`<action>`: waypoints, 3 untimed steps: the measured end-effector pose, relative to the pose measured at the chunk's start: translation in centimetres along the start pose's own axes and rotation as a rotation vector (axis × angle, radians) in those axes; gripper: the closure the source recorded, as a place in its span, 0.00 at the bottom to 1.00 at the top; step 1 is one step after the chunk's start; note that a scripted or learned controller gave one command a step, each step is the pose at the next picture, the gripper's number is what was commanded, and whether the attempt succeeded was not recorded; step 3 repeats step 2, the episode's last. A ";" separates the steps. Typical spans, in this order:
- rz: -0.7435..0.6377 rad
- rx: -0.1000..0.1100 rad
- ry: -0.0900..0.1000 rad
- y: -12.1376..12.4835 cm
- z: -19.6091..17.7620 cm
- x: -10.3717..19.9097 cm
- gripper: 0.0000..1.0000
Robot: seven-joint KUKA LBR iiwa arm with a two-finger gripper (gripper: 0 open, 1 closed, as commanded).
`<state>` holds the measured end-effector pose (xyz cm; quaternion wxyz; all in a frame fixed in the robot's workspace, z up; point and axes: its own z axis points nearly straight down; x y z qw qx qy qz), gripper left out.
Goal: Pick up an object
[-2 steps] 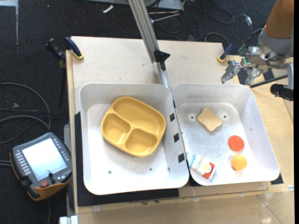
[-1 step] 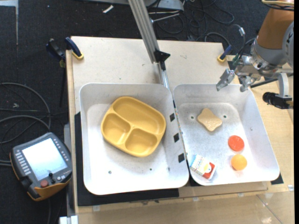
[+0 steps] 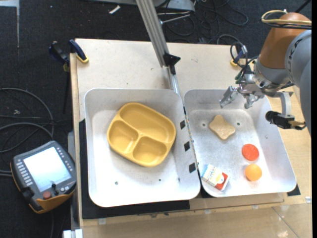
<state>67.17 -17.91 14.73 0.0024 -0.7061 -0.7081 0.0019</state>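
My gripper [image 3: 238,98] hangs over the far edge of the right bin [image 3: 277,148], its two fingers spread apart with nothing between them. Below it in that bin lies a tan slice of toast [image 3: 222,127], a short way toward the camera. Further forward lie a red disc [image 3: 250,152], an orange ball [image 3: 253,172] and a small white and red carton [image 3: 215,177]. The left bin [image 3: 99,182] holds a yellow divided plate [image 3: 141,134].
A slanted metal pole [image 3: 154,26] runs from the top of the view down to the gap between the bins. Clamps [image 3: 78,51] sit at the bench's far corners. A teach pendant [image 3: 42,175] lies on the floor at the left.
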 end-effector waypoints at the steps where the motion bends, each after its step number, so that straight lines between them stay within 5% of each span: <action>1: -0.001 -0.001 0.000 -0.1 5.4 0.1 0.00; 2: -0.001 -0.009 -0.003 0.2 3.9 0.1 1.00; 3: -0.001 -0.009 -0.003 0.2 3.9 0.1 1.00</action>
